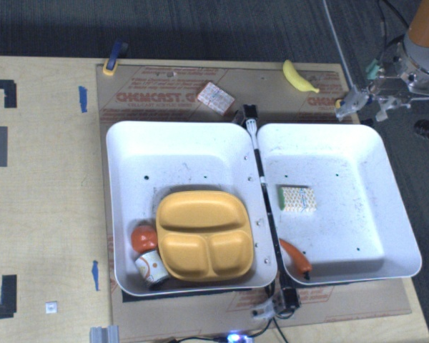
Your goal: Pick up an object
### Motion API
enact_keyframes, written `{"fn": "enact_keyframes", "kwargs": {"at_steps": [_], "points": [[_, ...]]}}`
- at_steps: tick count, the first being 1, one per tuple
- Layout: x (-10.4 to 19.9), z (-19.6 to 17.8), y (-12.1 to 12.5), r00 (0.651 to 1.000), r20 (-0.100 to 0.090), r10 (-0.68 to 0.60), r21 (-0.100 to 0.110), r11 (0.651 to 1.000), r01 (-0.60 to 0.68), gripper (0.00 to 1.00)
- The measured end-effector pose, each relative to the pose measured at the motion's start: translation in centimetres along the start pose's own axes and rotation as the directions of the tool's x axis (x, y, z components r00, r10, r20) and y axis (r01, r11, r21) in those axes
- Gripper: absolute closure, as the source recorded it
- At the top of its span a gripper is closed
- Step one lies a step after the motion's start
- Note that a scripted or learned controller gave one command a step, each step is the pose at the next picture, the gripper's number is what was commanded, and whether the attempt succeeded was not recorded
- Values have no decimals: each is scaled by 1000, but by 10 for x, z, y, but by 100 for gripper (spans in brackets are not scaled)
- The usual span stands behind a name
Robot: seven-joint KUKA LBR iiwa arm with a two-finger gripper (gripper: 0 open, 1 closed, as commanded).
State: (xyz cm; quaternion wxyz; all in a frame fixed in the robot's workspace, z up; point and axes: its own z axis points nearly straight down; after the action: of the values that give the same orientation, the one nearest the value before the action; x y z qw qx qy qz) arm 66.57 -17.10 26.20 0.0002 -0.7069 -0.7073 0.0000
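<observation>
In the left bin (129,156), a yellow divided tray (202,233) lies at the front. An orange-red round object (144,238) and a small white and orange object (151,266) sit against the tray's left side. The right bin (357,156) holds a small green and white packet (297,199) near its left wall and an orange carrot-like piece (295,257) in its front left corner. My gripper (359,104) hovers above the bench just beyond the right bin's far right corner, away from all these objects, with nothing seen in it.
A yellow banana (299,77) and a small patterned packet (215,97) lie on the brown board behind the bins. A blue clamp (114,57) sits at the board's far left corner. A thin rod (336,34) slants down toward the gripper.
</observation>
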Motion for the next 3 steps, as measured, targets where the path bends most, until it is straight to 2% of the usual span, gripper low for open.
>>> {"fn": "enact_keyframes", "kwargs": {"at_steps": [1, 2, 3], "points": [[-53, 98, -6, 1000, 0, 1, 1, 1000, -1, 0], [-32, 155, -17, 1000, 1, -2, -6, 1000, 2, 0], [35, 177, -60, 1000, 0, 0, 0, 1000, 0, 0]]}}
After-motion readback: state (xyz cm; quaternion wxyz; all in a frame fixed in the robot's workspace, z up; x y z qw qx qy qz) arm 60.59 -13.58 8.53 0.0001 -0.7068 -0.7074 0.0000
